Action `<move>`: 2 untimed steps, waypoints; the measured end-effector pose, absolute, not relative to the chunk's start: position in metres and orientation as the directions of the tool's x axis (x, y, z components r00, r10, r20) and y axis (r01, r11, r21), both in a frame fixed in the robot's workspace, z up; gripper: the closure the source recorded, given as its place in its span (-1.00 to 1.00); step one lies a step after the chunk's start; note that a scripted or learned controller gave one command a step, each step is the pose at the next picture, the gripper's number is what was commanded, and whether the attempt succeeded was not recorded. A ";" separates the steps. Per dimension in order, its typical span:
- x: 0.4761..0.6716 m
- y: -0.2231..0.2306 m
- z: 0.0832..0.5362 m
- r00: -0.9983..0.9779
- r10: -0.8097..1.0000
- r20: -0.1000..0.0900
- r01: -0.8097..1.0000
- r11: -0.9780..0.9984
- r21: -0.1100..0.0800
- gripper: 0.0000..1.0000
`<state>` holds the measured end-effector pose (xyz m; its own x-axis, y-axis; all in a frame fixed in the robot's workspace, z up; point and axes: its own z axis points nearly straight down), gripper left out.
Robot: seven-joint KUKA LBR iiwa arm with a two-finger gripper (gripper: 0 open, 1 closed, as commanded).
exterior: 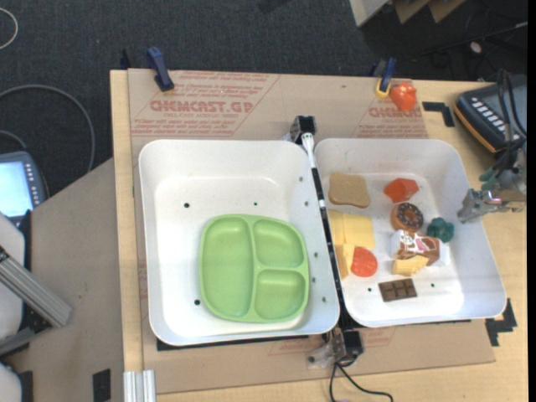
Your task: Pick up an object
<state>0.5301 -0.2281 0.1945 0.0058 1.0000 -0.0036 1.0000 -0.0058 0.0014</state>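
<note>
At right rim: pincer (471, 205), a small grey metal two-finger tool, sits over the outer wall of the right shallow white plastic bin (481, 262).
Pincer state: cannot tell; too small and blurred to read.
Pincer load: nothing visible in it.
Arm pose: only the wrist end is visible at the right edge, low, reaching leftward toward the bin.
Nearest thing: dark teal rounded toy piece (440, 229), just beside the pincer, inside the bin.
Handling judgement: likely light, stiff plastic, possibly slippery; take hold across its narrow middle from above.
Next outward: round brown doughnut toy (408, 216); orange-red wedge toy (401, 189); white-and-brown toy piece (416, 246).
Further left: tan bread-slice toy (348, 190), flat yellow cheese-slice toy (353, 233), red round tomato toy (363, 262), dark brown chocolate-bar toy (397, 290).
Handling judgement, flat pieces: thin and lying flush on the floor, hard to grip; taller rounded pieces appear easier.
Left bin: shallow white plastic bin (167, 174) bearing a green three-compartment plastic plate (218, 266).
Counter: cardboard-covered counter (209, 99) carries both bins.
</note>
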 end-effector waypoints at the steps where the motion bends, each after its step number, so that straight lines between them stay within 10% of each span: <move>1: 0.488 -0.224 0.112 0.003 1.000 0.004 1.000 -0.003 -0.010 1.00; 2: 0.478 -0.222 0.083 0.002 1.000 0.002 1.000 -0.002 -0.004 1.00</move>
<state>0.4781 -0.2222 0.0831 0.0015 1.0000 0.0022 1.0000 -0.0015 -0.0035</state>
